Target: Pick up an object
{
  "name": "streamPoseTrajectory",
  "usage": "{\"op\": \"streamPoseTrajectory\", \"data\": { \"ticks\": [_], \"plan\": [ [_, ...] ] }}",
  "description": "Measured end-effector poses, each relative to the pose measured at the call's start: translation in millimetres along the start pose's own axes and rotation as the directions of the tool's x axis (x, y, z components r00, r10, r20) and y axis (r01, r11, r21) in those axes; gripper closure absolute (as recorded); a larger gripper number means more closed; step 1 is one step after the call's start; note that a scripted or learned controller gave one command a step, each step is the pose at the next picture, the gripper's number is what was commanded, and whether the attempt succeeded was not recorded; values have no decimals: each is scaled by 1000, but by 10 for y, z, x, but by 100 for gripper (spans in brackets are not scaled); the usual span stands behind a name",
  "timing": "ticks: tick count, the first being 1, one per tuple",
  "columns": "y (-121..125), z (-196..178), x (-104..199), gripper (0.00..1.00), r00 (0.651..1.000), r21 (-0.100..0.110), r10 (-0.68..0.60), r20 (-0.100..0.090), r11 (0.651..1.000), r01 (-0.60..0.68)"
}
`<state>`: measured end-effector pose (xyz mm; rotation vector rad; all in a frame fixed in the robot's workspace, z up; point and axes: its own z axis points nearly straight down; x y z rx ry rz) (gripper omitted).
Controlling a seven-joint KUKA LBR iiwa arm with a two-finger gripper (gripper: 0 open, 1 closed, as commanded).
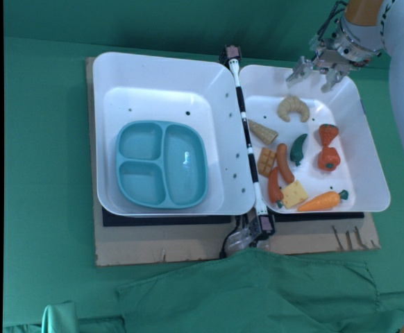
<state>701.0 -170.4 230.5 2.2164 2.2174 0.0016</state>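
My gripper (314, 75) hangs over the far rim of the right bin (371, 159), its fingers spread open with nothing between them. Just below and left of it lies a tan croissant (293, 107). Further down the bin lie a strawberry (328, 132), a red-orange pepper (328, 159), a dark green chilli (298, 148), two sausages (284, 162), a waffle piece (266, 161), a bread wedge (262, 131), a yellow cheese block (294, 194) and a carrot (322, 201).
The left bin (122, 82) holds a teal divided plate (162, 164). A black-and-white bar (246, 137) runs between the bins. Green cloth (257, 290) lies bunched in front of the cardboard base.
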Motion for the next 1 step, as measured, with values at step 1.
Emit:
{"op": "streamPoseTrajectory", "data": {
  "ticks": [1],
  "plan": [
    [-2,-189,-28,100,1000,-9,5,5,1000,-5]
  ]
}}
